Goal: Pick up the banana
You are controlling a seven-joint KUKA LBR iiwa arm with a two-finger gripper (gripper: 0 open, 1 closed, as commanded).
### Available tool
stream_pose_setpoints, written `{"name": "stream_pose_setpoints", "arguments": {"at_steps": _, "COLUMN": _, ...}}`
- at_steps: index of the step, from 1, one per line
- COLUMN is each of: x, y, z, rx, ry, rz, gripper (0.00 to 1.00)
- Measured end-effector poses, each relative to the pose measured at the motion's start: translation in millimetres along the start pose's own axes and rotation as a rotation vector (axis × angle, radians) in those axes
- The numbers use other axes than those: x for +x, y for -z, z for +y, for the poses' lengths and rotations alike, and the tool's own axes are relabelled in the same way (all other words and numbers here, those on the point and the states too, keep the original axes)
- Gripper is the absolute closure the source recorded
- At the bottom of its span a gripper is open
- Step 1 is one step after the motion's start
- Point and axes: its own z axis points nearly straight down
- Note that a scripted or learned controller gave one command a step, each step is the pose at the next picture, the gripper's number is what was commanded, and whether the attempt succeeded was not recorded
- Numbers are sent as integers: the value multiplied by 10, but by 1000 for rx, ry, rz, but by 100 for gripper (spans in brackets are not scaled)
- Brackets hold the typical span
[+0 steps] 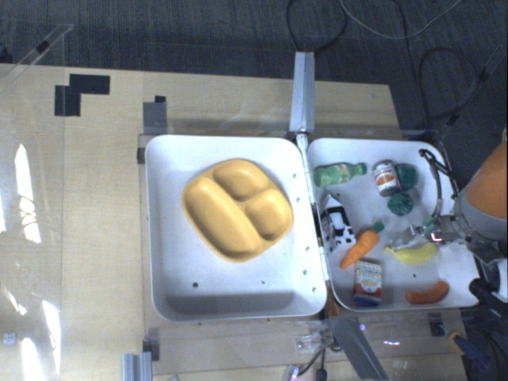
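Observation:
The yellow banana (414,253) lies in the right bin (452,280), between the carrot (359,246) and the bin's right wall. My gripper (427,233) reaches in from the right and hovers at the banana's upper right end, touching it or just above it. Its metal tip partly covers that end of the banana. The arm's orange band (488,182) shows at the right edge.
The right bin also holds a green bottle (339,173), a can (386,177), a green object (402,202), a black-and-white carton (335,225), a small juice box (367,282) and a red sausage (427,294). A large yellow bread-shaped object (236,208) sits in the left bin (171,276).

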Motion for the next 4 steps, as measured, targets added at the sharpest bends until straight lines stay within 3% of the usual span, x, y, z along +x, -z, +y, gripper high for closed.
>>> {"name": "stream_pose_setpoints", "arguments": {"at_steps": 1, "x": -1, "y": -3, "z": -2, "rx": 0, "ry": 10, "rz": 0, "gripper": 0}}
{"name": "stream_pose_setpoints", "arguments": {"at_steps": 2, "x": 56, "y": 60, "z": -99, "rx": 29, "ry": 49, "rz": 7, "gripper": 0}}
{"name": "stream_pose_setpoints", "arguments": {"at_steps": 3, "x": -3, "y": -73, "z": -61, "rx": 16, "ry": 364, "rz": 9, "gripper": 0}}
{"name": "stream_pose_setpoints", "arguments": {"at_steps": 4, "x": -7, "y": -75, "z": -64, "rx": 16, "ry": 363, "rz": 9, "gripper": 0}}
